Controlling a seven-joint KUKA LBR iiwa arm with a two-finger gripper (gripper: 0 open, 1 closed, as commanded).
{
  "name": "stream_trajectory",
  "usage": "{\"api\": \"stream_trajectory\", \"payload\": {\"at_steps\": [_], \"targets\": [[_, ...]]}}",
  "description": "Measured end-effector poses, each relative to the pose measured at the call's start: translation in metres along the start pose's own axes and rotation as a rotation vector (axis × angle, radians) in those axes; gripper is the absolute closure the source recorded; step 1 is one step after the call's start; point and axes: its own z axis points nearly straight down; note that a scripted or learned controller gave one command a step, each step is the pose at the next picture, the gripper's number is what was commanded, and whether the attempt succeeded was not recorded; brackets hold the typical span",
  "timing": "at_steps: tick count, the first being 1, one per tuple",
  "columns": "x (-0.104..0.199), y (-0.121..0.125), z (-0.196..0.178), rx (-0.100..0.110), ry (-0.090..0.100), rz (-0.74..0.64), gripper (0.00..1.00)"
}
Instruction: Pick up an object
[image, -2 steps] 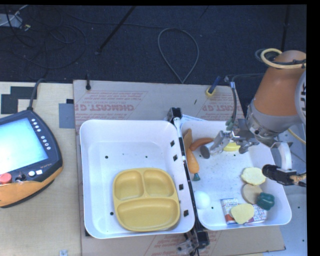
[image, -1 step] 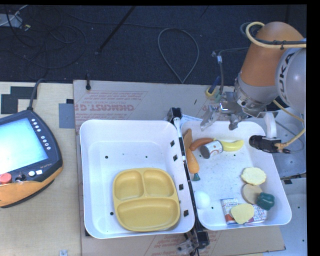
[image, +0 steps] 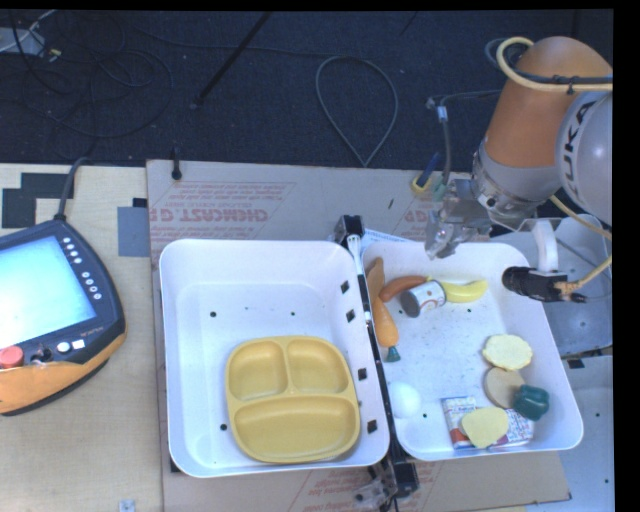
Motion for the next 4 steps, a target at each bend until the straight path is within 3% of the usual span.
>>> {"api": "stream_trajectory", "payload": {"at_steps": [1, 2, 3, 4], "targets": [[0.000, 0.000, 0.000, 0.001, 0.000, 0.000, 0.00], [0.022, 0.002, -0.009, -0.002, 0.000, 0.000, 0.00], [-0.023, -0.058, 0.002, 0.000, -0.001, 0.003, 0.00], [0.014, -0.013, -0.010, -0.001, 0.000, 0.001, 0.00]]}}
